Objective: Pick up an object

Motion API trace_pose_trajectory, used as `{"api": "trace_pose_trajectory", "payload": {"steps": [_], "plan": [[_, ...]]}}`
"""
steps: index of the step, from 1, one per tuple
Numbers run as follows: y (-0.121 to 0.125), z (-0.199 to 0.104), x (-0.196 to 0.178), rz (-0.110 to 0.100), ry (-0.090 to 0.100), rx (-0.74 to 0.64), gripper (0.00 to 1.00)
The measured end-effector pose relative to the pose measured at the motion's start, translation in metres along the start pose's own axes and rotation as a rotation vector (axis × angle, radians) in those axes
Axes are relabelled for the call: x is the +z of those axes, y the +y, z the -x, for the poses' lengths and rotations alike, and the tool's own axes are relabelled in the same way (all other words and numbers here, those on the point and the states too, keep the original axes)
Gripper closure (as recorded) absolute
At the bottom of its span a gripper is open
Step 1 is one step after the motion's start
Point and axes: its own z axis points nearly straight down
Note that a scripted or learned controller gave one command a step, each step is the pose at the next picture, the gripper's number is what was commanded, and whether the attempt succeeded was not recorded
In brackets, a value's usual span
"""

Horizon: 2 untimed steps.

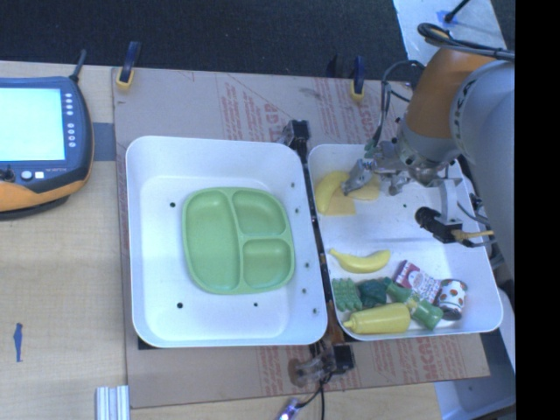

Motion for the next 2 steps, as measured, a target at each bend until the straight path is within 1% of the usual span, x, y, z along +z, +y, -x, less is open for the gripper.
{"api": "trace_pose_trajectory", "payload": {"steps": [1, 2], "plan": [[-0.002, -0.022, -0.001, -0.003, -0.01, 0.004, 0.0], [0.0, -0.031, -0.013, 0.001, -0.004, 0.0, 0.0]]}}
